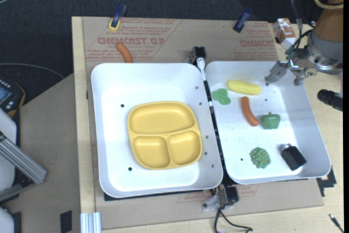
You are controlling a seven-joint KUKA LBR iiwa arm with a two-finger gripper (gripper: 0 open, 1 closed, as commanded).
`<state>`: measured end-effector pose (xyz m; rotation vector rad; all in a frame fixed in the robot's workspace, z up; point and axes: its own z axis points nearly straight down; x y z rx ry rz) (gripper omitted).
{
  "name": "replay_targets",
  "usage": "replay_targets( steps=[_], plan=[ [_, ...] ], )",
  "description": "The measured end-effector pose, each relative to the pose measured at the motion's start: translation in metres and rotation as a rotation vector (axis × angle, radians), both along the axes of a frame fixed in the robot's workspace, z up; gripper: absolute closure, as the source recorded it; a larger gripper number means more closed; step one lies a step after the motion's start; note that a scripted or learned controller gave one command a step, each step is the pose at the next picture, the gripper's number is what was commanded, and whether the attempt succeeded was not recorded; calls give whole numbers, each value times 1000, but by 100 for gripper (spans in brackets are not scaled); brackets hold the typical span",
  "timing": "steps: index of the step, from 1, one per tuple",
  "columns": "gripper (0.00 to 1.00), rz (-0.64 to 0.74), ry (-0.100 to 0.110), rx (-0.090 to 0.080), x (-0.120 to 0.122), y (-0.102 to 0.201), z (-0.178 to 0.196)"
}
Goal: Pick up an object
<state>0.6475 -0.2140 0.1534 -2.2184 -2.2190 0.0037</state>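
The gripper hangs over the right bin's far edge, at about 1 o'clock from that bin's middle. Its two fingers are spread wide, one tip at, and nothing sits between them.

No one object is named, so the nearest is the likely target: the corn, lying on its side just at 8 o'clock from the gripper. It looks like a plastic toy, so light and stiff, with a bumpy skin that should give the fingers some bite. It is round, though, and may roll or squirt out if pinched near an end. Take it across the middle, fingers set crosswise to its length.

Other choices lie in the same bin:
- sausage, at the bin's centre, thin and smooth; grip mid-length, across it.
- pepper, just at 3 o'clock from the sausage, squat and probably slippery.
- leaf, at 9 o'clock by the bin wall, flat and hard to get under.
- broccoli, at 6 o'clock, knobbly and easy to pinch.
- black block, at 5 o'clock, flat-sided and the surest hold.

The left bin holds a yellow tray, too broad for these fingers.
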Motion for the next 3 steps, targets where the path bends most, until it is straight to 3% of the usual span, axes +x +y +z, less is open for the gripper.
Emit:
replay_targets(
  steps=[1,2,3],
  plan=[
    [0,1,-2,5,-1,-4,-59],
    [0,3,-3,6,1,0,-68],
    [100,4,-7,-1,1,-2,-56]
  ],
)
